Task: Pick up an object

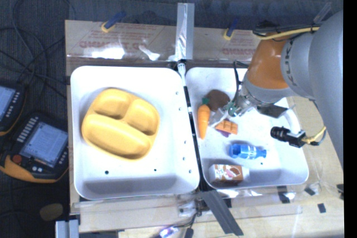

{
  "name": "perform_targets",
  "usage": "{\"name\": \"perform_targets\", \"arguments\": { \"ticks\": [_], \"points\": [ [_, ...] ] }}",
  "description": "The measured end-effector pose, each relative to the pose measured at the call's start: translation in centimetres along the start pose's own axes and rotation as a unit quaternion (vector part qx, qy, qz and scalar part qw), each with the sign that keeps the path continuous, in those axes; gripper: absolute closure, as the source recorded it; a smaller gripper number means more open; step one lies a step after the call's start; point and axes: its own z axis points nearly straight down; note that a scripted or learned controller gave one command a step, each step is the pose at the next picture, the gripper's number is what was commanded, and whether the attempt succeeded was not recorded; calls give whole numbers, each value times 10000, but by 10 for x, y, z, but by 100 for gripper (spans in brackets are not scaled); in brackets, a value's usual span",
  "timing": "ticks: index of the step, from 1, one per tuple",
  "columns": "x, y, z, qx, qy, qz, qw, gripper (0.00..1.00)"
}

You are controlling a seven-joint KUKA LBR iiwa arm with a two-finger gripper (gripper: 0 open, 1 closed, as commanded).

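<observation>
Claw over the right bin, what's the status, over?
Claw low in right bin, over orange piece. Nothing seen gripped. Carrot, brown lump crowd close; blue bottle apart.

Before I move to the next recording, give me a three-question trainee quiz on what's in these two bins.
1. True or false: the big yellow bread loaf lies in the same bin as the carrot.
2. Multiple choice: which item lies nearest the camera-side wall of the right bin? A) the blue bottle B) the brown carton C) the carrot
3. Fill in: the gripper is low over the ___ bin, beside the small orange block.

Key: 1 false, the loaf has the left bin; 2 B; 3 right.
</observation>
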Motion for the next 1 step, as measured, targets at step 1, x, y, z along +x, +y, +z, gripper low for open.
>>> {"name": "perform_targets", "arguments": {
  "ticks": [1],
  "points": [
    [48,53,-84,58,33,530,9986,100]
  ]
}}
